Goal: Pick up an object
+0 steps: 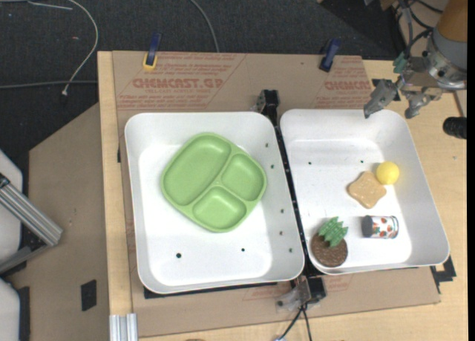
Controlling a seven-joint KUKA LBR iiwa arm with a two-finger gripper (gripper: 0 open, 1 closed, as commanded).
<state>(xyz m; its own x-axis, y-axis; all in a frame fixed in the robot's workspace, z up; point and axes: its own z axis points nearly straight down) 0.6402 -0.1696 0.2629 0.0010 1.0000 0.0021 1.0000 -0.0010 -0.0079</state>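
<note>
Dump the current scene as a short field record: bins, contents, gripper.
left bin: holds a green three-compartment plastic plate, nothing on it
right bin: holds four items, all in its near-right part
items: yellow ball touching a tan toast-shaped piece; small red-and-white can lying on its side; small potted plant in a brown pot
gripper: open, above the right bin's far edge, holding nothing
task state: no object picked up yet

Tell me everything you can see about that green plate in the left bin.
The green plate is a light green, smooth, plastic-looking tray with rounded corners and three compartments: one large, two smaller. It lies flat, right side up, turned at an angle, near the middle of the left bin. All three compartments hold nothing, and only the bin floor touches it.
</note>
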